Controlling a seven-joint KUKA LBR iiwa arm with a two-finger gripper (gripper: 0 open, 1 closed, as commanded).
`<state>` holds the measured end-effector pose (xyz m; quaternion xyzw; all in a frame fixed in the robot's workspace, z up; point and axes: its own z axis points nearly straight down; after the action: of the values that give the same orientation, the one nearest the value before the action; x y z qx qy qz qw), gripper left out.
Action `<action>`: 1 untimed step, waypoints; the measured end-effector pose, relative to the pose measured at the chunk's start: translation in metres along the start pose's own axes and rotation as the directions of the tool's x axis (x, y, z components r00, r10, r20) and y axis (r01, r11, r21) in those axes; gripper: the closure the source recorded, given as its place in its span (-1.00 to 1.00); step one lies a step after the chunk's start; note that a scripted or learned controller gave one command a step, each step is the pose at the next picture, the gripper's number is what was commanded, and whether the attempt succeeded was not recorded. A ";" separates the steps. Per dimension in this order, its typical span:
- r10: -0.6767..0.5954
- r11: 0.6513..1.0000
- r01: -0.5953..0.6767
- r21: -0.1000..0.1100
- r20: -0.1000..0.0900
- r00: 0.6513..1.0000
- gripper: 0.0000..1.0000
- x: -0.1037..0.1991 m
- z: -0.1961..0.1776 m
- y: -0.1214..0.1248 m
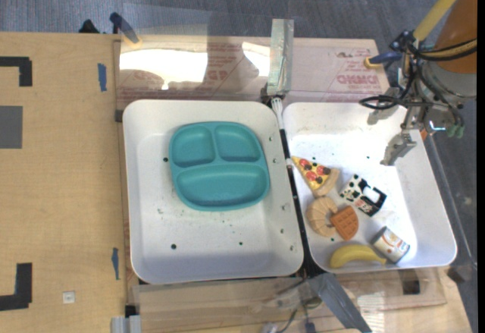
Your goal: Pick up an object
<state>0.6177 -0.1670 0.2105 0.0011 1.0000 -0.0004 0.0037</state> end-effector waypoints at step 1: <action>0.260 0.965 -0.260 -0.001 0.004 0.965 -1.00 0.061 0.121 0.046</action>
<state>0.5578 -0.1213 0.0893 0.1325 0.9912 0.0001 0.0057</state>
